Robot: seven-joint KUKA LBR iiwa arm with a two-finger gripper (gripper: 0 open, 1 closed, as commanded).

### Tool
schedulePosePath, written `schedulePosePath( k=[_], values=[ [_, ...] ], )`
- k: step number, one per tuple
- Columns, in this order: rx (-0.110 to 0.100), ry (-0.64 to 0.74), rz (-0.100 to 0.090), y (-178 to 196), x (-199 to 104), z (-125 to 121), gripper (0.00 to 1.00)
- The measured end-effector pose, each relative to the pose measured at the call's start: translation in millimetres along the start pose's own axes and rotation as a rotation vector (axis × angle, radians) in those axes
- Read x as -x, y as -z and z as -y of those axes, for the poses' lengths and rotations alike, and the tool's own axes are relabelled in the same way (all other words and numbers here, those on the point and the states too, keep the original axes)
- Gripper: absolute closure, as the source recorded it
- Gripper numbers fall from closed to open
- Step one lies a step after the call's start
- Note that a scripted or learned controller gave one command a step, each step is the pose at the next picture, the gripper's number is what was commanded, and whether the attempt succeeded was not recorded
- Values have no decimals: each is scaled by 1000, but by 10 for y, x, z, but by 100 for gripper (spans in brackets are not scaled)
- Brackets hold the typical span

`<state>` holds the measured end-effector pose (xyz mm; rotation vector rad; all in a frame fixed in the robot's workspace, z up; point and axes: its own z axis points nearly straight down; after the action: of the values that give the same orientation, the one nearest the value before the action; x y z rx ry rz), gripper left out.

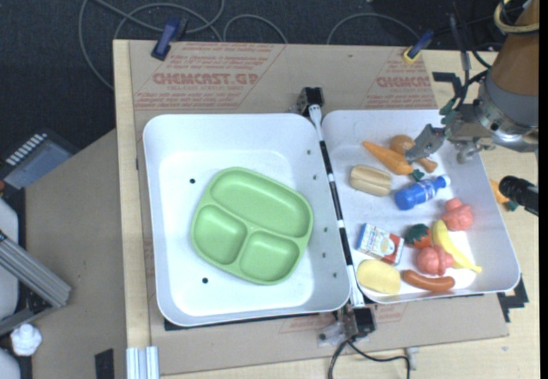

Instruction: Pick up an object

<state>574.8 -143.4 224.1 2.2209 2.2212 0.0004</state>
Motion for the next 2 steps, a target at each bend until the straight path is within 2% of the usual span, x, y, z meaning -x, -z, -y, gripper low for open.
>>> schedulePosePath(
  k=[1,2],
  values=[
    [3,-2,3,-1218,-129,-762,0],
    [7,-3,10,-1321,-210,-820,0]
  ],
)
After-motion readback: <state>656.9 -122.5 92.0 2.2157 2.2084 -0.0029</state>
